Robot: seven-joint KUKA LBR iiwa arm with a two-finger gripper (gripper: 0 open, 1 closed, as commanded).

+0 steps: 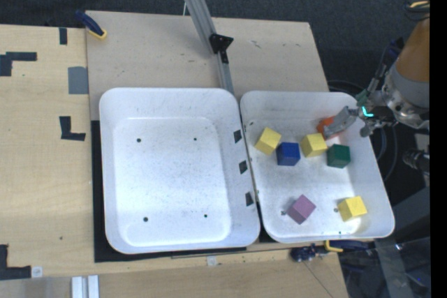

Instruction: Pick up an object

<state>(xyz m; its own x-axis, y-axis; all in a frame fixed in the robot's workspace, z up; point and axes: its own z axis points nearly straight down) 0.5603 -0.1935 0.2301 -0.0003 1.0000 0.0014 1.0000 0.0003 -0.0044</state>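
Note:
The right bin (pixel 279 105) holds several small blocks. An orange block (pixel 324 126) lies near its far right, partly covered by my gripper (pixel 342 123), which comes in low from the right over the bin's edge. Just in front of it sit a yellow block (pixel 313 144) and a green block (pixel 338 155). A blue block (pixel 288 153) and another yellow block (pixel 267 140) lie further left. A purple block (pixel 302 209) and a third yellow block (pixel 352 207) rest near the front rim.
The left bin (pixel 167 164) stands beside the right one, their rims touching. A slanted metal pole (pixel 199 3) crosses the back of the bench. A blue-and-yellow clamp (pixel 91 24) lies at the back left.

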